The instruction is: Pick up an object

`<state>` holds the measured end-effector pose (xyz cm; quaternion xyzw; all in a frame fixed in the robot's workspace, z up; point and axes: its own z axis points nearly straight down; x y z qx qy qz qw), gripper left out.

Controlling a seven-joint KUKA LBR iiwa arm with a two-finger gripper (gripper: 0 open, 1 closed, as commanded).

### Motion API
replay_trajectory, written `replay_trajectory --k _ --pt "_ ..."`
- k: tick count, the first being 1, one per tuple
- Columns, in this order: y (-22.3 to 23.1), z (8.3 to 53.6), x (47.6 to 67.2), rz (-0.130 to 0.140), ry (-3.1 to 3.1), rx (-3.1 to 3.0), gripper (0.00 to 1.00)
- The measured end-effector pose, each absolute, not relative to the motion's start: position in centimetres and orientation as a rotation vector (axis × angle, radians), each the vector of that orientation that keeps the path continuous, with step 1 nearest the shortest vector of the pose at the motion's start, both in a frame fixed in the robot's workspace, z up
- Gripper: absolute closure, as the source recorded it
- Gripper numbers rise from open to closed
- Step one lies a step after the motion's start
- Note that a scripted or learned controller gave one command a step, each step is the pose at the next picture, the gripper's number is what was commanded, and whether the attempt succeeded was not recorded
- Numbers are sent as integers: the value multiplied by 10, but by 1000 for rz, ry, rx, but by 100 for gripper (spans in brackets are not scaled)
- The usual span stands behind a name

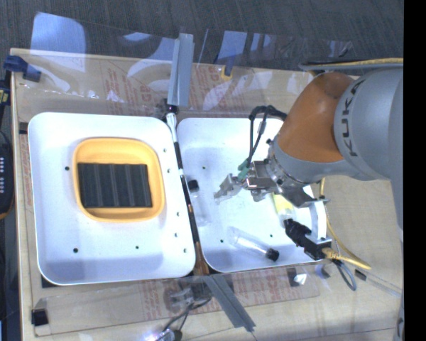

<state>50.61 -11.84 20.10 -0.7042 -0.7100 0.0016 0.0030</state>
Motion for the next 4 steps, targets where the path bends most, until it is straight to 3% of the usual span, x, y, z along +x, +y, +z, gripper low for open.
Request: replay_trajectory --k 1,2,3,4 --pt "-130 113 552 -17 -2309 -2158 0" --pt "-113 97 574 -1 -2368 -2084 0" --pt "-165 102 476 2 -2412 -2008 0" --pt "-112 95 507 18 -2443 -2008 0"
